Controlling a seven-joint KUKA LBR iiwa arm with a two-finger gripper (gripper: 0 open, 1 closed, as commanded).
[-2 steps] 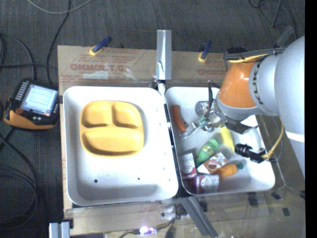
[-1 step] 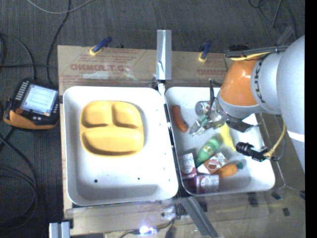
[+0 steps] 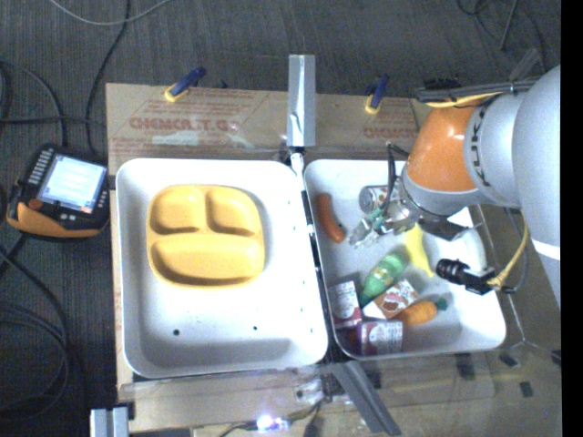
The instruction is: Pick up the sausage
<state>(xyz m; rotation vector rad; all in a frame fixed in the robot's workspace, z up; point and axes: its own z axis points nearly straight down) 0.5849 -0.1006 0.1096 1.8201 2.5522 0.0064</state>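
Note:
The sausage (image 3: 330,218), a short orange-red link, lies slanted in the right bin (image 3: 483,330) close to its left wall, in the far half. My gripper (image 3: 364,230) hangs low over the same bin just to the right of the sausage, a small gap away from it. Nothing shows between the gripper and the sausage, and the sausage rests on the bin floor. The arm's orange band (image 3: 442,157) and grey body cover the bin's far right corner.
Near the front of the right bin lie a green bottle (image 3: 383,274), a yellow item (image 3: 417,248), a carrot (image 3: 417,313), a dark red can (image 3: 375,337) and a small tin (image 3: 344,299). The left bin (image 3: 137,335) holds a yellow compartment tray (image 3: 208,235).

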